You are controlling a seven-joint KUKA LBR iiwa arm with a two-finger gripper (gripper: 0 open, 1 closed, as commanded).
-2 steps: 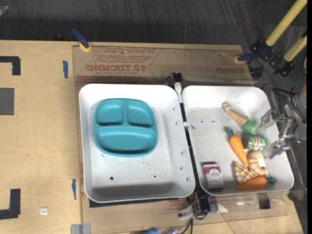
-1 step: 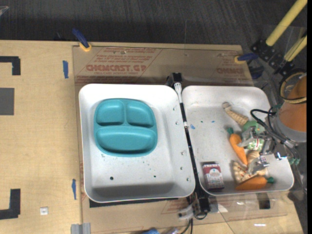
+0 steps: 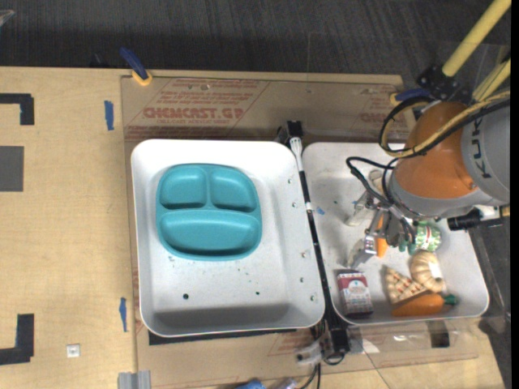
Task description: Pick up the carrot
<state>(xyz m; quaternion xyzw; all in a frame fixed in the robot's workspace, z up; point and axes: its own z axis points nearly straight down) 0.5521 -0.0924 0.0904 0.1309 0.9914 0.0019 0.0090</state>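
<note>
Approach step. Pincer (image 3: 369, 241) poised over right bin's (image 3: 332, 177) middle, fingers spread, gripping nothing. Carrot (image 3: 419, 305) lay against that bin's near right corner. Next move, judged: shift toward that corner, then descend.

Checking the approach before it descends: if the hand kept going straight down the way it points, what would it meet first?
Probably bare floor of the right bin, beside the small red box; the carrot lies off to the side. Depth is unclear.

Gripper (image 3: 369, 237) low over right bin (image 3: 466, 310), beside small orange piece (image 3: 380, 246). Carrot (image 3: 420, 305) near right, by red box (image 3: 354, 290). Teal plate (image 3: 210, 210) in left bin (image 3: 154, 298).
</note>
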